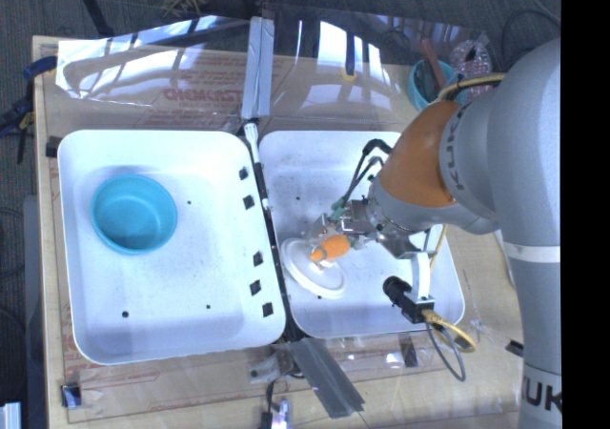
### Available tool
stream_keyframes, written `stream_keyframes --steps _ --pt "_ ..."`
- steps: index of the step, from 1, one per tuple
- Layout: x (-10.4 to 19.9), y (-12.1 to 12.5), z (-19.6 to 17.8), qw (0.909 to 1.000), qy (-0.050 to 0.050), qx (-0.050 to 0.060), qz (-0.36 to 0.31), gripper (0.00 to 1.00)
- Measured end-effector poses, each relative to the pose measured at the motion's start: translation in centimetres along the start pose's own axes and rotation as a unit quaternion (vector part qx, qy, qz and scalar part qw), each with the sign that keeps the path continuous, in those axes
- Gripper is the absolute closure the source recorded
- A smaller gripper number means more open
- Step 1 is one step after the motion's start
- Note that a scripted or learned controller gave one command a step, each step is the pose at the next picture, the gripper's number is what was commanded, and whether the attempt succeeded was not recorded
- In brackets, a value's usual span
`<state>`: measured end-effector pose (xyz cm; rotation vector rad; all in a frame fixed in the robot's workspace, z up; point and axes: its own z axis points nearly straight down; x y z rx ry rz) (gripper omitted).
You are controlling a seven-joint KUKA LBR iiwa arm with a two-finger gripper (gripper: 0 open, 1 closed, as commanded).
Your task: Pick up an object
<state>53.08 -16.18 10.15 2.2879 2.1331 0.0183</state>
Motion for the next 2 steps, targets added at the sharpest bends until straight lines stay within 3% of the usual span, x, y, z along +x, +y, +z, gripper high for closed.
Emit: stream_keyframes --steps 1,2 --pt "-0.1 0.1 -0.9 1.0 -0.001 0.0 -0.001 1.0" --pt "3.5 0.7 -9.9 0.9985 0.0 0.01 -0.055 1.0"
